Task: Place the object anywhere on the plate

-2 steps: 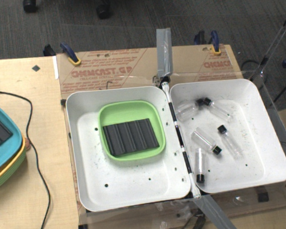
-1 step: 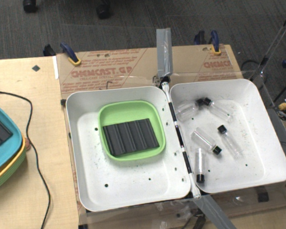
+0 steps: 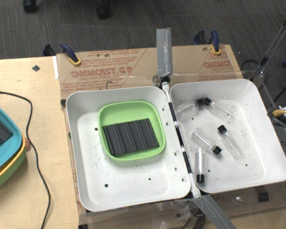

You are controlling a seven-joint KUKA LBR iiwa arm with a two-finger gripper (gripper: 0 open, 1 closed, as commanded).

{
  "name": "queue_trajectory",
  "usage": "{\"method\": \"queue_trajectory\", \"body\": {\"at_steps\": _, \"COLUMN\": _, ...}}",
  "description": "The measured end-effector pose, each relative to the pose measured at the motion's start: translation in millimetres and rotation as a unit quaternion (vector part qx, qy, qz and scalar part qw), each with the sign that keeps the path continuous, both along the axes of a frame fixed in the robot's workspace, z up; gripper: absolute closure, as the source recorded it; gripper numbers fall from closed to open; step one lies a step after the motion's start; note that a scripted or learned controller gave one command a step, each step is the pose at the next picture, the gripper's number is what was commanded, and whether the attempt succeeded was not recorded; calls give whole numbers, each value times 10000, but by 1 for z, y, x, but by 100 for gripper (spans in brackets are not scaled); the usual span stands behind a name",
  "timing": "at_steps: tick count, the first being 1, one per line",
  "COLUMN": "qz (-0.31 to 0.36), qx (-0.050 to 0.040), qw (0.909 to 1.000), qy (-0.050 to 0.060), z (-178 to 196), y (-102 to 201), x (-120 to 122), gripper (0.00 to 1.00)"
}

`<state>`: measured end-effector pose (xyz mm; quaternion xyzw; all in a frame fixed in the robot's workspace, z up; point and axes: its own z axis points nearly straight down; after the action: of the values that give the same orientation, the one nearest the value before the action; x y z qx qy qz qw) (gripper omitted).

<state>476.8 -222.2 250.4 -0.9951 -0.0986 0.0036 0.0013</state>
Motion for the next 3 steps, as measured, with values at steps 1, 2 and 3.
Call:
{"method": "queue_trajectory", "body": {"at_steps": 1, "qz": 24, "qx": -9, "qw": 10000, "qy": -13, "z": 10, "y": 0, "x": 0, "gripper": 0}}
{"method": "queue_trajectory", "body": {"at_steps": 2, "qz": 36, "qx": -11, "qw": 10000, "qy": -13, "z": 43, "y": 0, "x": 1, "gripper": 0}}
{"method": "queue_trajectory", "body": {"at_steps": 3, "qz": 4, "qx": -3, "qw": 10000, "qy": -6, "z": 8, "y": 0, "x": 0, "gripper": 0}}
